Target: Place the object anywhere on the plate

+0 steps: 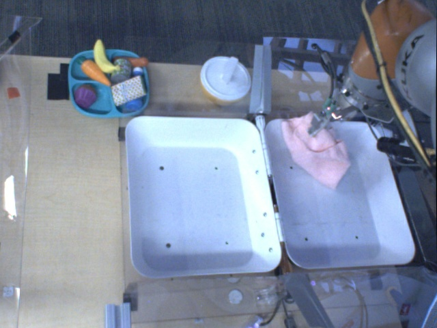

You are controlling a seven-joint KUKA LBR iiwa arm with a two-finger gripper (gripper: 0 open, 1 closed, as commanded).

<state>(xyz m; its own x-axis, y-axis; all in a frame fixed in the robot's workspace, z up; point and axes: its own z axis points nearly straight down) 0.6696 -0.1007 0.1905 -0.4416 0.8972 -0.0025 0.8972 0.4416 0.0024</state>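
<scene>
Two shallow white bins sit side by side on the bench. The right bin [355, 244] holds a pink cloth [319, 154], crumpled, lying toward the bin's 11 o'clock corner, one flap trailing toward 5 o'clock. The gripper [321, 125] comes in from 2 o'clock and sits at the cloth's upper edge, tips down at the fabric; whether the fingers are parted or pinched on the cloth cannot be made out. The grey arm with its orange band [382, 29] fills the 1 o'clock corner. The left bin [198, 197] lies at 9 o'clock of the cloth. Beyond the bins, at 12 o'clock, a white bowl on a yellow plate [225, 79]; at 10 o'clock, a blue divided tray [108, 80] with toy food, a banana [102, 57] and carrot [94, 71] among it.
</scene>
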